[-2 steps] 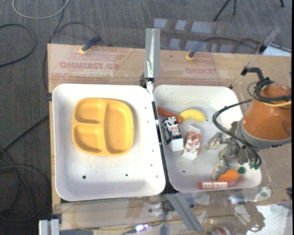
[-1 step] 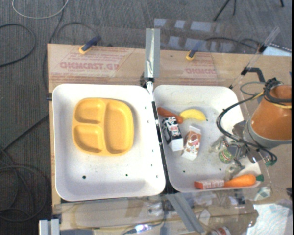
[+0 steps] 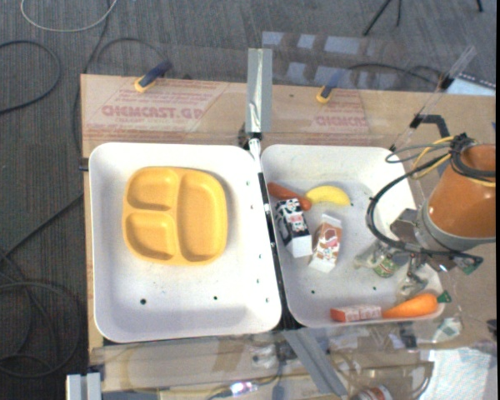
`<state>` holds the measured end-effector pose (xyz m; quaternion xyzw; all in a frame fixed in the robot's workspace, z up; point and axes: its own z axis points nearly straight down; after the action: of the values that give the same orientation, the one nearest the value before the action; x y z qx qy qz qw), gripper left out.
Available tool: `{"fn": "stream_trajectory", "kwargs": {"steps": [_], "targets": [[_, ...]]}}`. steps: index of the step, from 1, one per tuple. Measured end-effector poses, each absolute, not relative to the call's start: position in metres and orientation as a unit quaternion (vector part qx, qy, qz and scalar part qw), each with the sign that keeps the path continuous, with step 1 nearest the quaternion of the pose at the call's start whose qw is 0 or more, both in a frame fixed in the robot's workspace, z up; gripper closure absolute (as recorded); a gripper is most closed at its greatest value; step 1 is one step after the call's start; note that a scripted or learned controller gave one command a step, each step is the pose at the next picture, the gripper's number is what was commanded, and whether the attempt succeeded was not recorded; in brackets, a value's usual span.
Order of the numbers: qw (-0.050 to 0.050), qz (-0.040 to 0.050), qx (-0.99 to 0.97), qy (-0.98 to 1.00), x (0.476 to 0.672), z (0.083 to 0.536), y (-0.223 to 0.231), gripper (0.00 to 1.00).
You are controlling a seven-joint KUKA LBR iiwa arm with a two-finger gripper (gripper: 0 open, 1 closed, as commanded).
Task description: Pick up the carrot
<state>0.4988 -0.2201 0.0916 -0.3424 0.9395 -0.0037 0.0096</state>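
The orange carrot (image 3: 412,306) lies along the front wall of the right bin (image 3: 317,302), near its front right corner, green tip to the right. My gripper (image 3: 415,270) hangs just above and behind the carrot, under the arm's orange band (image 3: 471,197). The wrist and its cables hide much of the gripper. Nothing shows as held in it.
A small red box (image 3: 356,313) lies end to end with the carrot on its left. A banana (image 3: 327,195), a red item (image 3: 282,192), a black-and-white carton (image 3: 294,221) and a white carton (image 3: 326,243) sit further left. A yellow divided plate (image 3: 177,213) rests in the left bin (image 3: 183,315).
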Motion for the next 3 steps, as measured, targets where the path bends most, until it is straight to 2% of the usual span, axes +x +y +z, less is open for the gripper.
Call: {"fn": "stream_trajectory", "kwargs": {"steps": [1,2,3], "targets": [[0.005,0.002,-0.531,0.847,0.503,0.091,-0.215,0.0],[0.009,0.0021,-0.624,0.781,0.492,0.091,-0.209,0.0],[0.009,0.0077,-0.743,0.67,0.489,0.091,-0.203,0.0]]}}
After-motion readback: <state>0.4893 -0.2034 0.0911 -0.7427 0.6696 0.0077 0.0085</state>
